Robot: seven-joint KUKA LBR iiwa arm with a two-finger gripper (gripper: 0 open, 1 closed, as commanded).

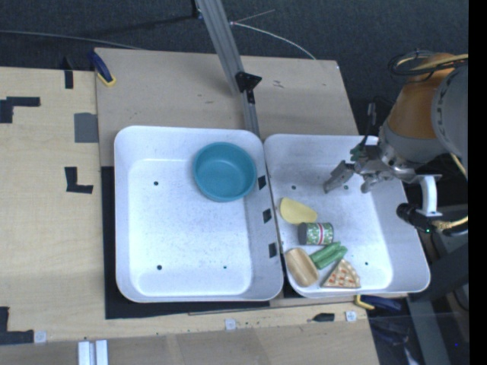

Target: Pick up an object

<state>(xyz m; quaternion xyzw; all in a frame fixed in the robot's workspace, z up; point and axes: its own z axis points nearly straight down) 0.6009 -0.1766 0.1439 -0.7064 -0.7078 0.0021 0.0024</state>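
My gripper (351,182) hangs over the upper middle of the right bin (396,268), fingers spread open with nothing between them. Below it, toward the bin's near left side, lies a cluster of toy foods: a yellow piece (297,211), a small green-and-red can (316,233), a green pepper-like piece (329,255), a tan bread roll (301,267) and a pizza slice (342,276). The gripper stands apart from all of them, above and to the right of the yellow piece.
A blue bowl (224,171) sits in the upper right part of the left bin (144,226). A slanted metal pole (228,48) runs down to the gap between the bins. The arm's orange band (418,109) is at the right.
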